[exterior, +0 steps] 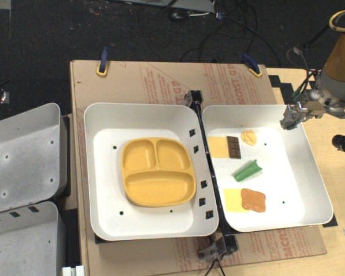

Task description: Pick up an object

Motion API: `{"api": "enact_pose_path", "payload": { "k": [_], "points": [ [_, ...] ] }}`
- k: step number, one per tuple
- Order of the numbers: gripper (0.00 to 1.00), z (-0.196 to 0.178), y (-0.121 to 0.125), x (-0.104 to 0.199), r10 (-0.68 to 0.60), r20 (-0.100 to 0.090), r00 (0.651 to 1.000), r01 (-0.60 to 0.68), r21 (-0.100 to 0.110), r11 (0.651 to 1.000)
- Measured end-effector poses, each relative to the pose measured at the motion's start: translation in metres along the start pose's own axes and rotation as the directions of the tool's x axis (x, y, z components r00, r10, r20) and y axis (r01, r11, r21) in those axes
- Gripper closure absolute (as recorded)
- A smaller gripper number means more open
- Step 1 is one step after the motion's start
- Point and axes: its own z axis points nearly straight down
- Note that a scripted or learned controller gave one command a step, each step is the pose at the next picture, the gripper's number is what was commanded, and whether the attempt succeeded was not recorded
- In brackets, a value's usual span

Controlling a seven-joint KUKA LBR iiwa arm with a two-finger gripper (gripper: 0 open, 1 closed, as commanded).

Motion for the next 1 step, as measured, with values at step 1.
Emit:
{"api": "enact_pose_path", "payload": {
  "k": [1],
  "points": [
    [1.00,-0.0485,0.0054,0.0083,-0.003,0.000,1.000,0.003,-0.001,1.000]
  ]
}}
